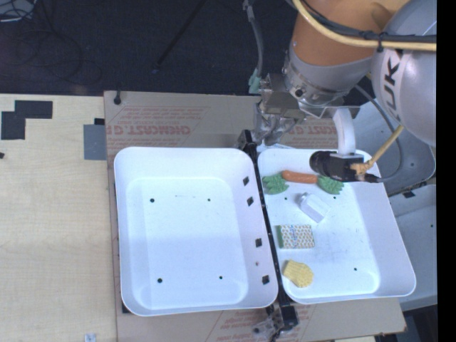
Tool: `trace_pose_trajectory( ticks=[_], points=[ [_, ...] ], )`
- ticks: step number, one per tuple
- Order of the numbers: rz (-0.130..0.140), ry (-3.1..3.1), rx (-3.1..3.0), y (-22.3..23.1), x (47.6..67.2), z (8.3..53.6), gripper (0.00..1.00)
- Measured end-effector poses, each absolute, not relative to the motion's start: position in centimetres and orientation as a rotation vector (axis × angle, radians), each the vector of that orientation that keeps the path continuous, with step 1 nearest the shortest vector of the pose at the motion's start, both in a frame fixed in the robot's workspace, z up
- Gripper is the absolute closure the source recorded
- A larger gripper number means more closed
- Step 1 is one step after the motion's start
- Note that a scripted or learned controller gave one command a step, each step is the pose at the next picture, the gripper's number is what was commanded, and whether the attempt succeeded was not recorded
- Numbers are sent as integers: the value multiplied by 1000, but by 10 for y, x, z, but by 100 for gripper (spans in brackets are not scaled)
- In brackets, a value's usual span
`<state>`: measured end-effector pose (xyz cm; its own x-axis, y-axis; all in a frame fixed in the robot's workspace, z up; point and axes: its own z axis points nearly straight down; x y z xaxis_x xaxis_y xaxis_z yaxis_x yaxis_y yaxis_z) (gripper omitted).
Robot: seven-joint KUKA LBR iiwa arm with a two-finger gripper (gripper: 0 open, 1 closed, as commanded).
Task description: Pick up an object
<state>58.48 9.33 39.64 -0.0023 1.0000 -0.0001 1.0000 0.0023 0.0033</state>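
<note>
Claw (271, 134) hangs over the far rim of the right bin (399, 266), by the divider; how wide it stands cannot be told. Carrot (299, 177) lies just inside, near the claw, with a green piece (274, 184) at its end. Risk: a descent here clips the rim, or nudges the green piece and misses the carrot.

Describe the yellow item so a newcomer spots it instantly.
Take the white bin on the view's right. In its near left corner, just below a speckled pale rectangle, lies the yellow lump. It is the only yellow thing in that bin.
</note>
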Motion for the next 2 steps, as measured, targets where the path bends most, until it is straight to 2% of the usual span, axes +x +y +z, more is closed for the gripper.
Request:
trace_pose_trajectory(
  ticks=[1, 2],
  points=[
    [-6, 2229, 2219, 164, 640, 354, 100],
    [5, 2231, 2215, 243, 643, 400, 100]
  ],
)
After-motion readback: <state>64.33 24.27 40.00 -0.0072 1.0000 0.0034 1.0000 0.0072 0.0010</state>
